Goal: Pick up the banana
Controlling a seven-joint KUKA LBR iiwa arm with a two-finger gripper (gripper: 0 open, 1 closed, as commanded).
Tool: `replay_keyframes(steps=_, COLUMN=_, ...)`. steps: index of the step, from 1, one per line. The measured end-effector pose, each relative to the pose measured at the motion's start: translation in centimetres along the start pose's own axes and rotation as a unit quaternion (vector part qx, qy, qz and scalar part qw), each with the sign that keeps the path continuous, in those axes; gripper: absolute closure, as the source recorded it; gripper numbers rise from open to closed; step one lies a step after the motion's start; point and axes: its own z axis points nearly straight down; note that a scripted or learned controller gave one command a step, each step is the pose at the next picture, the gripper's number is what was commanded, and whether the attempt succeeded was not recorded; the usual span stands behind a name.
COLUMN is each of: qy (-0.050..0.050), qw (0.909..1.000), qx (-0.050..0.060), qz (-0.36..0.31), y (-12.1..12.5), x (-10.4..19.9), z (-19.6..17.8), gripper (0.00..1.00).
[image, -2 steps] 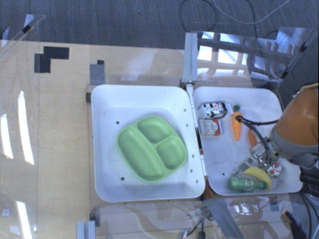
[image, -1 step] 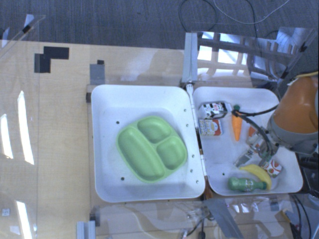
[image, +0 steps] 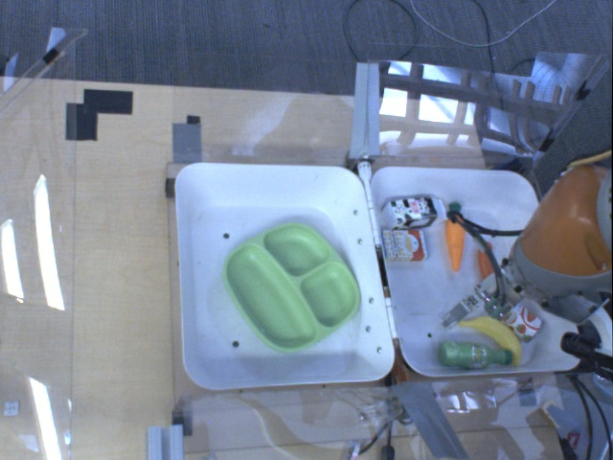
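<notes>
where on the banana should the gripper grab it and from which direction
Probably its middle, coming straight down. The banana lies flat in the right bin, a curved yellow shape running from upper left to lower right, so fingers should close across its narrow width. The green bottle sits tight against its lower side and a small can at its right, so the left half looks freer. The gripper is already just above it.

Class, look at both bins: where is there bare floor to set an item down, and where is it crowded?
Free: the left bin around the green tray, and the right bin's middle between the carton and carrot. Crowded: its lower right, where the gripper, banana, green bottle and can cluster.
</notes>
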Motion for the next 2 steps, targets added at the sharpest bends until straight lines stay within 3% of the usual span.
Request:
replay_keyframes(steps=1, qy=0.004, qw=0.9831, qx=0.001, qz=0.183, y=-1.0, x=-0.4, z=0.1, gripper=0.0)
replay_keyframes(steps=2, qy=0.001, qw=0.9837, qx=-0.002, qz=0.18, y=-0.7, x=-0.6, z=-1.0, gripper=1.0)
